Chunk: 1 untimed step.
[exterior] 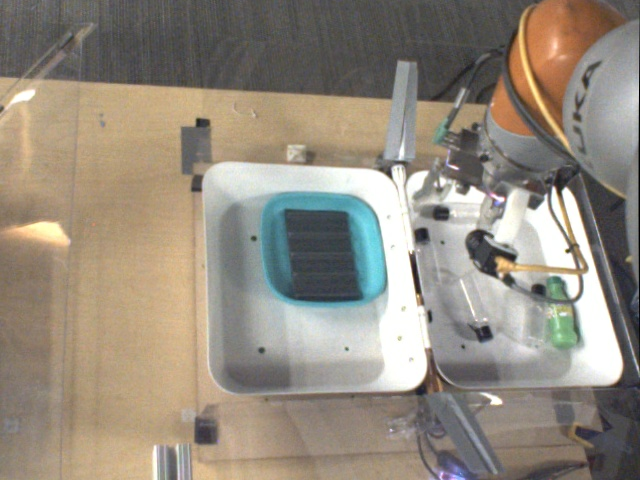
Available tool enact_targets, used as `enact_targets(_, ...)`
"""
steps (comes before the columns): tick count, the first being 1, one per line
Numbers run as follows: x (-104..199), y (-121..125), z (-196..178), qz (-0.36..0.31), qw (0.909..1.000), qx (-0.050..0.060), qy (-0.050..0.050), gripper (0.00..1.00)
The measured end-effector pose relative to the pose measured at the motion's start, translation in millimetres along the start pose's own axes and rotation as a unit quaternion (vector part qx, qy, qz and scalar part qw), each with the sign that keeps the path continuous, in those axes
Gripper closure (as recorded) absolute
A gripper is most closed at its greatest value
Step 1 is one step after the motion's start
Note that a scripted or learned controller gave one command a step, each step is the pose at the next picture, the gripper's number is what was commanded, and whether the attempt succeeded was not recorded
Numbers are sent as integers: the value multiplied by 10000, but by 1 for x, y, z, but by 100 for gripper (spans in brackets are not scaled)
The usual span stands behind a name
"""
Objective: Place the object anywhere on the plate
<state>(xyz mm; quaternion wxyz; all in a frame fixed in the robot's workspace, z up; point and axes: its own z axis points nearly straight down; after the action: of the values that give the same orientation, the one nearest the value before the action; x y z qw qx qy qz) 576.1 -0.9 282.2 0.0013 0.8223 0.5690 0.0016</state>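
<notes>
from the camera above the bench, the left bin (225, 268) holds a teal plate (372, 238), set toward the bin's far side. a dark ribbed block (320, 253) lies flat in the middle of the plate, wholly within its rim (the teal shows on all four sides of it). the grey arm (560, 48) with its orange band comes in at the upper right and hangs over the far part of the right bin (600, 358). the gripper (468, 173) is above that bin's far left corner, well apart from the plate; whether it is released or clenched cannot be told from here, and nothing is seen in its grasp. in the right bin a green bottle (562, 320) lies near the right wall, and a small black piece (482, 333) sits nearer the middle.
</notes>
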Motion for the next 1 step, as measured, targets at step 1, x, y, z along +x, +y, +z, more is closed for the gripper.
enact_targets(1,4,-53,-41,798,9968,-2,3,0)
